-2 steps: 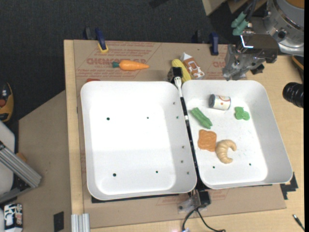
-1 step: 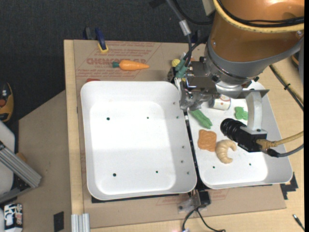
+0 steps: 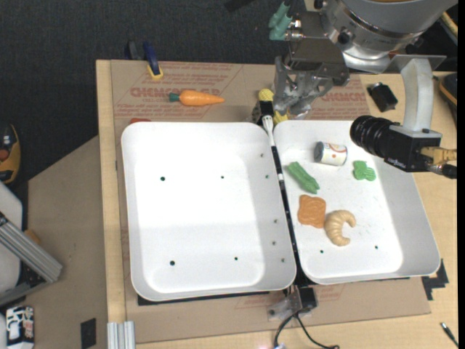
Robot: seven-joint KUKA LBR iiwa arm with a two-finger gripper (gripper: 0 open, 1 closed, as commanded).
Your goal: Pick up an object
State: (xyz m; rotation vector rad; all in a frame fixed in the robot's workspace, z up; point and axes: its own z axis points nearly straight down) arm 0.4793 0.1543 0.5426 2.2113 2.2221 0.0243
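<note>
The gripper [image 3: 294,100] is hanging over the right bin's [image 3: 407,249] far corner, its grip impossible to judge, while the croissant [image 3: 339,226], green pod [image 3: 301,176] and small can [image 3: 329,153] are lying loose below, waiting to be picked.

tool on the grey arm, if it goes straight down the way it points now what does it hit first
Probably the far rim where the two shallow white bins meet, next to a small yellow object. The two-finger tool hangs over that back edge. Depth is hard to judge from this slanted view, so it might land just inside the right bin.
</note>
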